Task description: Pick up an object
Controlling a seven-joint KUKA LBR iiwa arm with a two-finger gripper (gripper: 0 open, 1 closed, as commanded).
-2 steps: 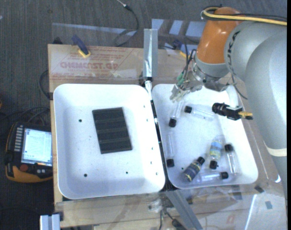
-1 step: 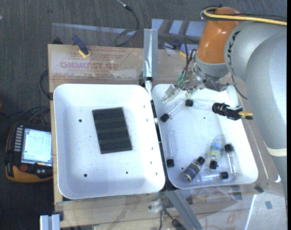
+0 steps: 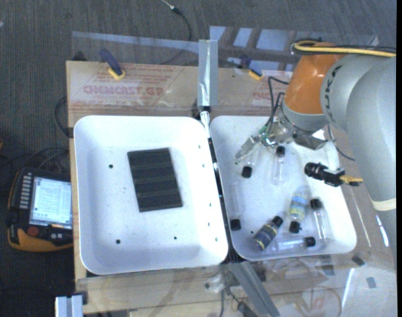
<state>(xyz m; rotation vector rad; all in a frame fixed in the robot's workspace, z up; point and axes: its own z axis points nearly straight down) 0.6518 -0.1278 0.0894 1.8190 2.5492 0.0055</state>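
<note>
Where grey carpet surrounds the bench [image 3: 135, 88], two white bins sit: left bin [image 3: 95, 243], far from the pincer [image 3: 272, 137], holding a black ribbed block [image 3: 155, 179]; right bin [image 3: 340, 240], beneath it, holding clear vials [image 3: 278, 165] and a dark bottle [image 3: 267, 233]. Pincer state: cannot tell, fingers blurred against the vials.

Two white bins [image 3: 88, 177] are sitting side by side, one black pad [image 3: 155, 179] lying in the left, several small bottles [image 3: 268, 234] cluttering the right
</note>
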